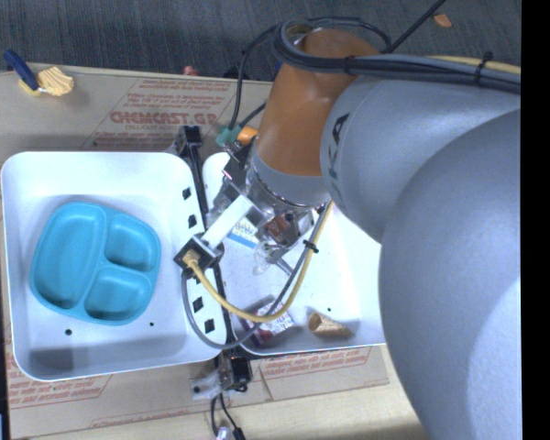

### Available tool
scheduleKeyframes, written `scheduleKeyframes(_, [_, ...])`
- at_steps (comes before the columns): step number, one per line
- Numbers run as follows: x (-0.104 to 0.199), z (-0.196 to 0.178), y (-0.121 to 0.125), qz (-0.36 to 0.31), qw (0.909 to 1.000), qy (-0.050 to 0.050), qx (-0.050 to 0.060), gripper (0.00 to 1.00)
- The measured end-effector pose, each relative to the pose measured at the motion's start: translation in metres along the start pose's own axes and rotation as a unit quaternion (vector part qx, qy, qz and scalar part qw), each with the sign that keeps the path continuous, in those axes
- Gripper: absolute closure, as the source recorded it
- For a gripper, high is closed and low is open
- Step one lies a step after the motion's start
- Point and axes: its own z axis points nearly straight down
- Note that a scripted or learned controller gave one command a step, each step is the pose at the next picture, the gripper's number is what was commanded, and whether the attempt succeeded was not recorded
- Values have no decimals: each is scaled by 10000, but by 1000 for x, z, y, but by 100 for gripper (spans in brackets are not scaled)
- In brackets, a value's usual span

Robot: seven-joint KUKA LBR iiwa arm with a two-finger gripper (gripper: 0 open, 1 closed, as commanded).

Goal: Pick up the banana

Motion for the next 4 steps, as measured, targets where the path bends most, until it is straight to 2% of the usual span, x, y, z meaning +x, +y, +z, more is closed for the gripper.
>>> scheduleKeyframes(1, [3, 9, -32, 299, 9996, 0, -2, 0])
scheduleKeyframes(2, [12, 135, -52, 56, 10000, -9, 2, 0])
scheduleKeyframes(3, [12, 125, -52, 34, 10000, -15, 14, 100])
scheduleKeyframes(4, [43, 126, -97, 594, 9982, 7, -9, 100])
